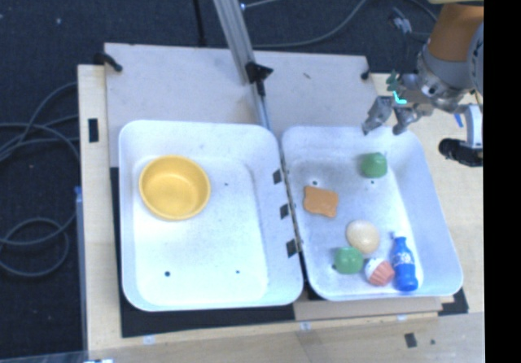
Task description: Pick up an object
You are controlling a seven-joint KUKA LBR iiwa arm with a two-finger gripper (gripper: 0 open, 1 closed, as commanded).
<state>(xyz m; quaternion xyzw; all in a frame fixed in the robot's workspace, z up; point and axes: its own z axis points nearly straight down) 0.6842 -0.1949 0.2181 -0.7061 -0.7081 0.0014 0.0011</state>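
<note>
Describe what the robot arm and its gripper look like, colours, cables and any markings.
The arm is a thick rounded body, grey with a broad orange band above the wrist. Pale cables loop near its top, beside the orange band. The gripper is a small grey metal unit with two short dark-tipped fingers, and a small teal spot shows on its body.

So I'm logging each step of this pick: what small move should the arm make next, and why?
Probably lower the gripper toward the green ball. The jaws look spread with nothing between them, above the right bin's far rim, and that ball lies nearest, apart from the other items.
</note>
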